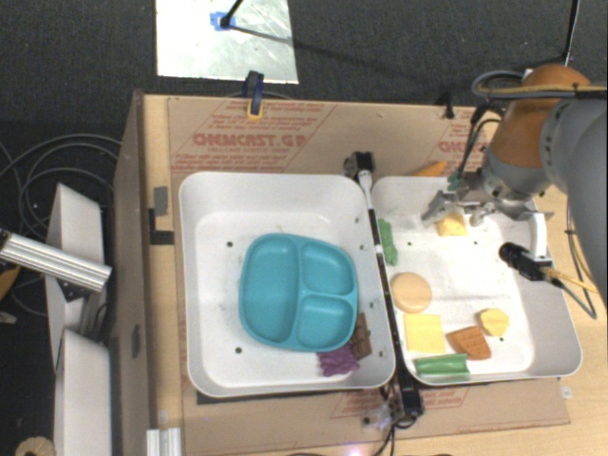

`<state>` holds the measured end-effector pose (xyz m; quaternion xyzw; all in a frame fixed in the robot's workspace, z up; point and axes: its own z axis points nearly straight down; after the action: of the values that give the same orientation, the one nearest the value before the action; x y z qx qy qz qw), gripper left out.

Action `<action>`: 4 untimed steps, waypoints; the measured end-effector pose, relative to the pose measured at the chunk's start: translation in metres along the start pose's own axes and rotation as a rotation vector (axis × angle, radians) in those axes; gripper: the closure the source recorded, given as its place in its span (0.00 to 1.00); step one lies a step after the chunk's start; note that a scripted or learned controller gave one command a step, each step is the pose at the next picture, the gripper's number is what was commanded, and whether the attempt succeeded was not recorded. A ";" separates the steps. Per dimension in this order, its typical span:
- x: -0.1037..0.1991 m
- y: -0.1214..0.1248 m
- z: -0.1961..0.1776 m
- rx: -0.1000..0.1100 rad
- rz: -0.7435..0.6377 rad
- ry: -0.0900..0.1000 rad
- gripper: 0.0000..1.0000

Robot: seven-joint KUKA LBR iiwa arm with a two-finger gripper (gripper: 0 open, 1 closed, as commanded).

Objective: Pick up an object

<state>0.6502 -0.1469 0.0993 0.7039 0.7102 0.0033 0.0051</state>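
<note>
Yellow, stiff-looking toy food chunk [452,225] sits right under my gripper [463,207], light and small, best pinched across its sides, though I can't tell the jaws' opening.

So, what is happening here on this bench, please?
A grey robot arm reaches in from the right over the right bin. Its claw is low at the far end of that bin, right at a small yellow piece; a real hold cannot be confirmed. Other toy foods lie nearer in that bin: a round bun, a yellow square and a green stick. The left bin holds a blue divided plate.
</note>
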 end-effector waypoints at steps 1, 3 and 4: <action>0.000 0.001 -0.011 -0.004 -0.002 0.000 1.00; -0.006 0.019 0.016 0.009 0.003 0.003 0.00; -0.006 0.023 -0.002 -0.003 -0.001 0.000 1.00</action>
<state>0.6735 -0.1525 0.1019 0.7037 0.7104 0.0044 0.0061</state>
